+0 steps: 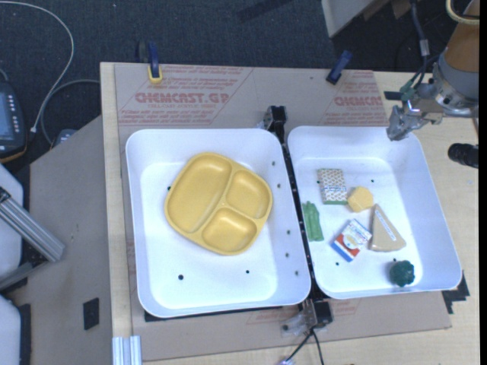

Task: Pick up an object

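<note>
1. The table (122, 204) carries two shallow white bins side by side: the left bin (148, 280) in the middle-left of the frame and the right bin (434, 226) in the middle-right.
2. A yellow divided plate (219, 202) with three compartments lies in the left bin, near its centre.
3. The right bin holds several small objects clustered in its middle and lower part: a patterned packet (332, 185), a yellow block (361, 198) just beside it, a green strip (313, 220) near the bin's left wall, a red, white and blue box (351, 240), a tan wedge (385, 230) touching or just beside that box, and a dark green ball (402, 272) near the lower right corner.
4. The end effector (399, 125) sits at the upper right of the frame, over the right bin's upper right rim, well apart from the objects.
5. Nothing can be seen between its fingers; how far they are open cannot be told.
</note>
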Available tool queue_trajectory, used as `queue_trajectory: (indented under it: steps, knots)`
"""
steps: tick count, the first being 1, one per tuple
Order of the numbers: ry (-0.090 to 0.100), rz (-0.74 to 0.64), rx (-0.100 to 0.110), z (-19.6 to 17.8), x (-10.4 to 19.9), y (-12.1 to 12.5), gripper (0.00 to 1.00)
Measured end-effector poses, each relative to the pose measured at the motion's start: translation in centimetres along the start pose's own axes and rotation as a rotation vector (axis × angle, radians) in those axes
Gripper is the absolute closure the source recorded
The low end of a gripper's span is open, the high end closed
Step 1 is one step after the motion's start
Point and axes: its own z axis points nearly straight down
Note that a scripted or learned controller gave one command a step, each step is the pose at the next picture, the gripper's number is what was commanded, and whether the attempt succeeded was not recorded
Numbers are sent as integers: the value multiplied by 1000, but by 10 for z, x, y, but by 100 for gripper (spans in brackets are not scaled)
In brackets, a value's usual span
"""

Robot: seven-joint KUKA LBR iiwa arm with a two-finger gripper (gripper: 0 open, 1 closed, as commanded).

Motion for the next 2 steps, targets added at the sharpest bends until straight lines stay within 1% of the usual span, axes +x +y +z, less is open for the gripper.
queue_trajectory:
  steps: [1,2]
  knots:
    - [0,0,0,-46,0,1,100]
    - [4,-2,10,-36,47,-26,100]
